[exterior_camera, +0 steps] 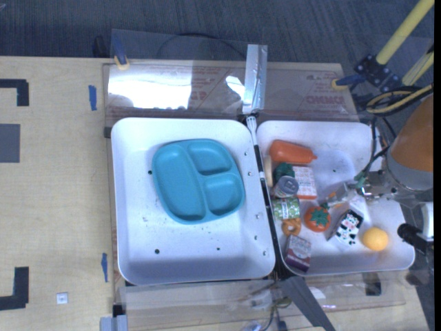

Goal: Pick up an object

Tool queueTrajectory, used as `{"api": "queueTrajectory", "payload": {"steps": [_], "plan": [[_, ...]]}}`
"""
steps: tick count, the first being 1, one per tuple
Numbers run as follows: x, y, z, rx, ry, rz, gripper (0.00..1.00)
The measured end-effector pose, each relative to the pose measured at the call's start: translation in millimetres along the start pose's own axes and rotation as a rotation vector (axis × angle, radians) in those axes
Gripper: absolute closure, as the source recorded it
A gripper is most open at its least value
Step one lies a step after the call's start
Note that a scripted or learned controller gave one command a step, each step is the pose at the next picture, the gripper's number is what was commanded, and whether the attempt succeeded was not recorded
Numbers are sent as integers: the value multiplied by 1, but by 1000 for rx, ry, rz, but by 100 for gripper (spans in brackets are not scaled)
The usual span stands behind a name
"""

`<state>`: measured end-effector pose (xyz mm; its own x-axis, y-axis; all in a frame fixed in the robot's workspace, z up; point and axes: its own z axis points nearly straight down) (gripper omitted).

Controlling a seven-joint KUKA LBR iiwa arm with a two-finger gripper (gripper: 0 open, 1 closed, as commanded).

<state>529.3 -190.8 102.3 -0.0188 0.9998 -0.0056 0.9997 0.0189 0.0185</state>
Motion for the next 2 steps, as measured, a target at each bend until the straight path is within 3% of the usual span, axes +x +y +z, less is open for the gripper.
{"api": "queueTrajectory", "payload": {"steps": [1,2], "plan": [[38,-12,7,-5,-3,-118,0],[47,-47,14,11,6,-238,0]]}}
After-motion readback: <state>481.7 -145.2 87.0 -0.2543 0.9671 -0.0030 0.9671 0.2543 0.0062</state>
